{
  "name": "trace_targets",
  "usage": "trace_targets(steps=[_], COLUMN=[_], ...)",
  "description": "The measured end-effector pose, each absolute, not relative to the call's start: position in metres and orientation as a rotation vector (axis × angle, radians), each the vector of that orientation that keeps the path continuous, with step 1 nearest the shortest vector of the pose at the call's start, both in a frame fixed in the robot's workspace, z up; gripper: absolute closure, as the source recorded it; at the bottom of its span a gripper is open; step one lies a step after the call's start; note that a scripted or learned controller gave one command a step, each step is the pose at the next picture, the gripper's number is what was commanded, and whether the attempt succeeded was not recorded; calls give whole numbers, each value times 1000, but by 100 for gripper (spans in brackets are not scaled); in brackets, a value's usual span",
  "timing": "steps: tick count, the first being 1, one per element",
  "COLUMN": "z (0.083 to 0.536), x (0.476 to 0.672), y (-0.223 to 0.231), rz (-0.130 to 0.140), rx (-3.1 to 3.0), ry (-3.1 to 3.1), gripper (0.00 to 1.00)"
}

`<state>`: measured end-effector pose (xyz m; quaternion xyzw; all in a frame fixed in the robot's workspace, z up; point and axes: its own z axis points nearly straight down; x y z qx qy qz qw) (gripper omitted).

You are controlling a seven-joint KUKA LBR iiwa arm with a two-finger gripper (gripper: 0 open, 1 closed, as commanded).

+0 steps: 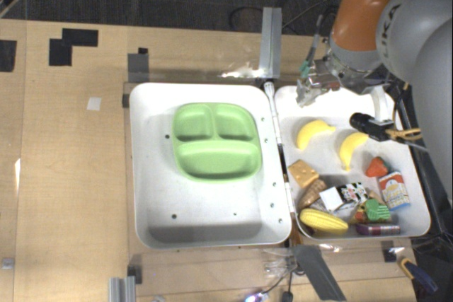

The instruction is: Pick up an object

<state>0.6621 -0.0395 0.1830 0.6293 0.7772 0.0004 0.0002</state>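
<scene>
Okay, wooden bench (64, 173) takes up most of the view, with black tape marks (71, 46) at its far left. The grey arm (417, 18) with its orange band comes in from the upper right, over the far side of the right bin.

The left bin (152, 152) is white and shallow. It holds one green divided plate (216, 140) with three compartments, lying flat near the middle.

The right bin (327, 155) sits just beside the left bin, rims meeting at the centre. All the small toy items are in it.

The gripper (309, 92) hangs over the right bin's far left corner. Whether it is open or closed cannot be told from this angle.

- Left banana (313, 132): closest item to the gripper, just nearer the camera than it, apart from it.
- Right banana (352, 147): beside the first, not touching.
- Corn cob (323, 222): lies along the near left corner.
- Small white and red carton (393, 191): by the right wall, tilted.
- Tan cracker (303, 172): against the left wall, between the left banana and the corn cob.
- White block (330, 199): just above the corn cob, touching a black-and-white piece (352, 192).
- Red strawberry-like toy (376, 167): just above the carton.
- Green toy (377, 211): below the carton.
- Purple marker-like stick (377, 228): along the near wall.
</scene>
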Motion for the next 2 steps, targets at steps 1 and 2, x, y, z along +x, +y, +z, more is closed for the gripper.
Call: trace_targets(steps=[1,2], z=[183,93], x=[662,633], y=[-40,-82], rz=[0,0], rx=[1977,2066], ry=[2442,2368], gripper=[0,0])
